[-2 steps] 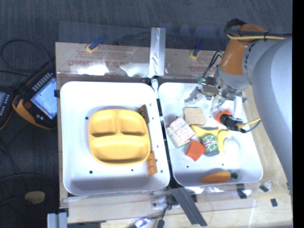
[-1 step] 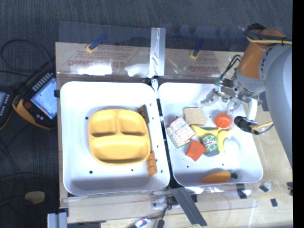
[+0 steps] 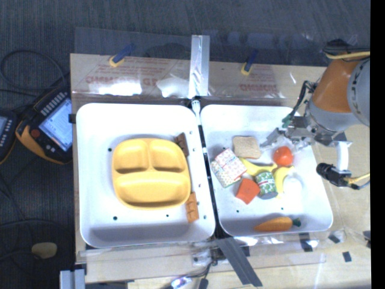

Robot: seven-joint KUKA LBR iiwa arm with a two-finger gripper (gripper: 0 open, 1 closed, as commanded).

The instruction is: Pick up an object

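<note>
My gripper (image 3: pixel 287 139) hangs over the upper right part of the right bin (image 3: pixel 313 218), just above a red tomato (image 3: pixel 283 156). Its fingers are spread open with nothing between them. Below the tomato lie a yellow banana (image 3: pixel 270 172), a small green-labelled can (image 3: pixel 267 186) and a white object (image 3: pixel 293 185). A bread slice (image 3: pixel 245 147) lies left of the gripper. A patterned box (image 3: pixel 227 167) and an orange-red block (image 3: pixel 246 190) sit further left. An orange carrot (image 3: pixel 274 224) rests by the front wall.
The left bin (image 3: pixel 90 161) holds a yellow divided plate (image 3: pixel 150 172), a brown piece (image 3: pixel 181 141) at its upper right and an orange piece (image 3: pixel 192 207) by the divider. A handheld pendant (image 3: pixel 48 130) lies left of the bench.
</note>
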